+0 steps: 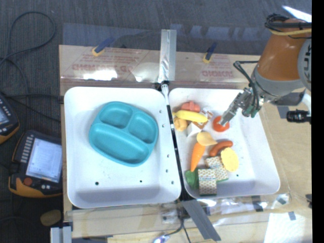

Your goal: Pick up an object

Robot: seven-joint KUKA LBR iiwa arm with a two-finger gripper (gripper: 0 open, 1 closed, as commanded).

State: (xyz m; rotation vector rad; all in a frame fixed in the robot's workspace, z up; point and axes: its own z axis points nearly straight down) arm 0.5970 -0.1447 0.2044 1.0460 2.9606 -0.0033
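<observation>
Red item: tomato (pixel 220 124), upper middle of right bin (pixel 263 151), resting on the bin floor; judged the likeliest pick, since the gripper tip is right at it.
Gripper (pixel 226 117): lowered at a slant from the right, tip just above or touching the tomato's upper edge; whether it is open or closed cannot be told at this size.
Progress: nothing seen held or lifted; the approach looks made, while grasp and lift are judged left to do.
Right bin, near tomato: banana (pixel 191 116) to its left, pink piece (pixel 190 106) above the banana, pale yellow piece (pixel 205 137) below the tomato.
Right bin, lower part: sausage (pixel 221 147), carrot (pixel 196 156), yellow slice (pixel 230 160), patterned blocks (pixel 208 177), green piece (pixel 191 178); all crowded, several touching.
Left bin (pixel 81 186): one teal divided tray (pixel 124 132), its three compartments bare.
Arm (pixel 283 59): grey with orange band, entering over the right bin's upper right corner.
</observation>
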